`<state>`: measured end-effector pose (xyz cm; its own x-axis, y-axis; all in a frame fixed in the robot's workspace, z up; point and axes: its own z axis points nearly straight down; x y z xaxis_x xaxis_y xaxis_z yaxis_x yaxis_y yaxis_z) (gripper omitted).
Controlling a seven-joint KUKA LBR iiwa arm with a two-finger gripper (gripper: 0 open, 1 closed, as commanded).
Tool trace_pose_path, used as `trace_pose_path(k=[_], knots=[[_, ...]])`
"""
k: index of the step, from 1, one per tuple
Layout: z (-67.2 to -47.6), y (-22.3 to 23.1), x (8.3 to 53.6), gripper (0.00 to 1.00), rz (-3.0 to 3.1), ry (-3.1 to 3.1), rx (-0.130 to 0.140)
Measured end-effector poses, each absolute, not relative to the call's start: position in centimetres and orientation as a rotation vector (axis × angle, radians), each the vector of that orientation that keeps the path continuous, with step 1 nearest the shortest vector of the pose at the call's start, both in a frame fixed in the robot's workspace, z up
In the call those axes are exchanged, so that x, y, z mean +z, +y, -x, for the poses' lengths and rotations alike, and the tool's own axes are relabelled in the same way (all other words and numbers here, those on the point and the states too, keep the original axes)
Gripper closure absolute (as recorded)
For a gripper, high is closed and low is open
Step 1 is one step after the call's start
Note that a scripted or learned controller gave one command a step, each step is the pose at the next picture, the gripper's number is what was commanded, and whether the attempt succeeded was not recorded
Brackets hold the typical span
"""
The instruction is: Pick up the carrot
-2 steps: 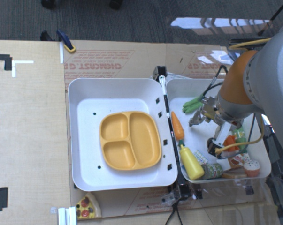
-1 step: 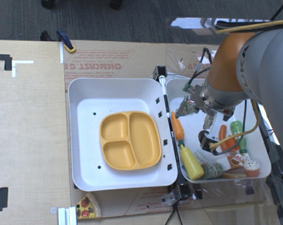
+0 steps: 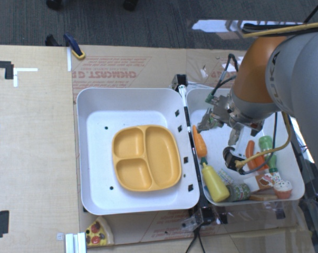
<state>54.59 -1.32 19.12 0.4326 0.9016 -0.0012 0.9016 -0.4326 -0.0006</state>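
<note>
At the near edge of the surface (image 3: 32, 167) lies a toy pizza slice (image 3: 95, 234). We locate the carrot (image 3: 200, 144) in the right-hand bin (image 3: 214, 147), against its left wall, long axis along that wall. The gripper (image 3: 220, 132), fingers apart and empty, hangs just to the carrot's right.

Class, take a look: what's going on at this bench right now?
A grey and orange robot arm reaches in from the right over the right bin. Its gripper hovers close beside the carrot, which lies along that bin's left wall, next to a yellow bottle. The carrot has not yet been picked up. The left bin holds a yellow divided plate.
</note>
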Motion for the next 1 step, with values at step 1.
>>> trace_pose_path(k=[1], knots=[[-54.59,-1.32,19.12,0.00,-2.659,1.673,-0.002]])
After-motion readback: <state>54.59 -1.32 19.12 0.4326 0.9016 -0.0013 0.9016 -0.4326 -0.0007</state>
